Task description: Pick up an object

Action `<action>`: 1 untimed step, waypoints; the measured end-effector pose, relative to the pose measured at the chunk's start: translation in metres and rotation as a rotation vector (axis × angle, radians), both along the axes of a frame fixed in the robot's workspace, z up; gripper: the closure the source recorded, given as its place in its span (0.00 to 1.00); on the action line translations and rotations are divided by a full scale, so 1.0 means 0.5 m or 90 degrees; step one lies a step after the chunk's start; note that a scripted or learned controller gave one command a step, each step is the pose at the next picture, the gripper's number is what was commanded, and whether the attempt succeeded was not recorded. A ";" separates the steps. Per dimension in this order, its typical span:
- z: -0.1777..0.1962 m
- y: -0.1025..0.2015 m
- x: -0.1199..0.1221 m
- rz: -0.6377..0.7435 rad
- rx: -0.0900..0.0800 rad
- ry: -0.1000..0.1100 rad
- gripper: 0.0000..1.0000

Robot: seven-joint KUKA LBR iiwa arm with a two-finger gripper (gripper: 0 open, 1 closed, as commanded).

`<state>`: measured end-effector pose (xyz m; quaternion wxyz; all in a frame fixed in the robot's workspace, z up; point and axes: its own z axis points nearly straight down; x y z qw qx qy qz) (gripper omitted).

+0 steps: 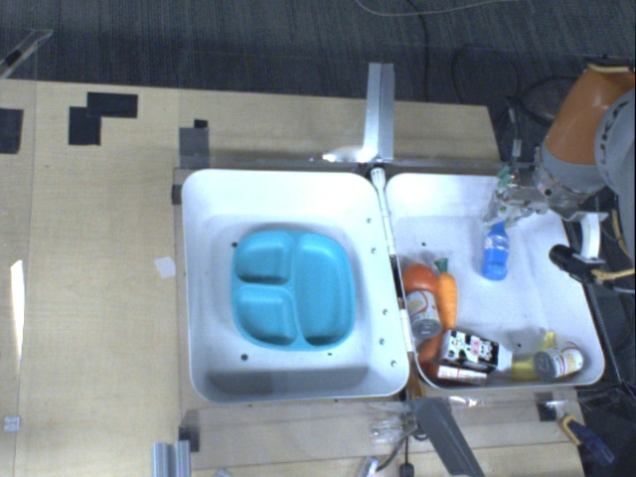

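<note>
Across the bench point(89, 266), pale wood with black marks at its 10 o'clock corner, two white bins sit side by side. From 3 o'clock the arm point(596, 127) reaches in, cut off by the frame edge, so only its orange band and grey wrist show.

Left bin point(199, 266): a blue tray point(294, 288) with three compartments lies at its middle.

Right bin point(467, 202): its things crowd toward 6 o'clock. An orange carrot point(448, 299) lies near the divider at 9 o'clock, touching a red-and-white item point(421, 288) whose kind is hard to make out. A black-and-white box point(467, 351) sits at 6 o'clock, its print too small to read. At 5 o'clock lie a small bottle point(562, 362) and some yellow bits, blurred together.

A blue spray bottle point(495, 254) sits at the bin's 12 o'clock, translucent blue with a pale top, its top pointing to 12 o'clock. Just above its top hangs the claw point(514, 199), a grey and glinting cluster; whether its fingers stand apart or together I cannot tell, nor whether it touches the bottle.
</note>
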<state>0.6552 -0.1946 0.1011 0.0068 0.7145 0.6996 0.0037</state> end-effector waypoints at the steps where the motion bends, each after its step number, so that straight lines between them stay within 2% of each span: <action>1: 0.217 0.113 0.031 -0.081 0.003 0.004 1.00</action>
